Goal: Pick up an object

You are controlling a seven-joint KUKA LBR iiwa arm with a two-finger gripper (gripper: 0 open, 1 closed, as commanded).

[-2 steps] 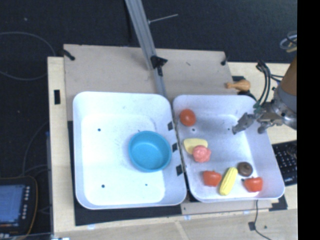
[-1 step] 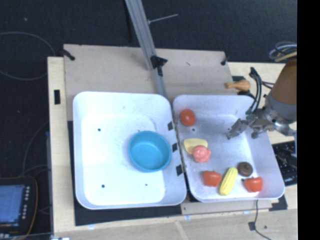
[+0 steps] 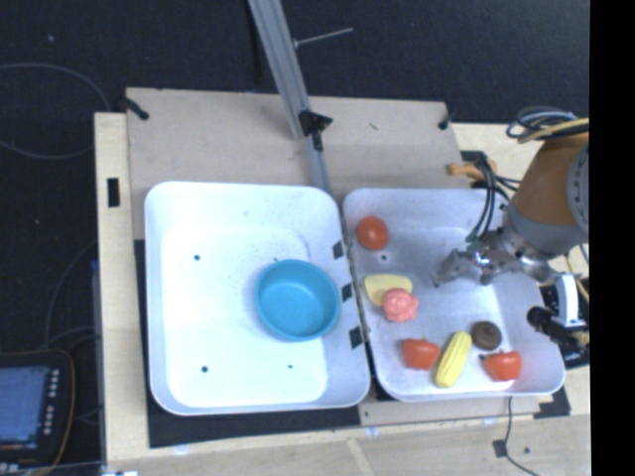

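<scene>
While tool [image 3: 458, 267] hovers in right bin [image 3: 437, 206] | grip: cannot tell | pink object [image 3: 401, 306] lower-left, apart

The end effector [image 3: 448, 269] is too small to tell its state.

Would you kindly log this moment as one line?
tool: above right bin, nothing held | nearest: pink toy | blue bowl: left bin
</scene>
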